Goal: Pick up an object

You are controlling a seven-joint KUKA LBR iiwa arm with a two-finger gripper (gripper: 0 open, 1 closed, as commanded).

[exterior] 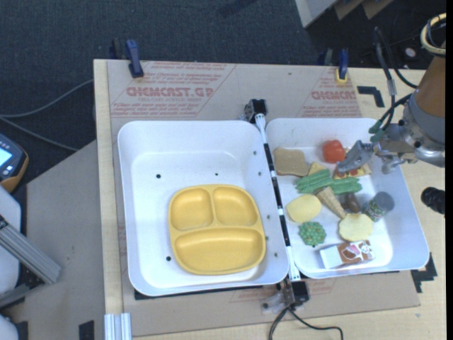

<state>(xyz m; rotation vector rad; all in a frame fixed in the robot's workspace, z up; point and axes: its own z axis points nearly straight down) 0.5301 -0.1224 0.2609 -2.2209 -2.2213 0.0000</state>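
Observation:
The right bin holds several toy foods: a brown bread slice, a red tomato, green beans, a yellow lemon, a broccoli floret, an ice cream cone, a pale yellow piece, a grey can and a small carton. My gripper hangs over the bin's back right part, just right of the tomato. Its fingers look slightly apart, with nothing plainly held between them.
The left bin carries a yellow three-compartment plate. Blue clamps grip the board's far edge. The arm enters from the right above the right bin's rim.

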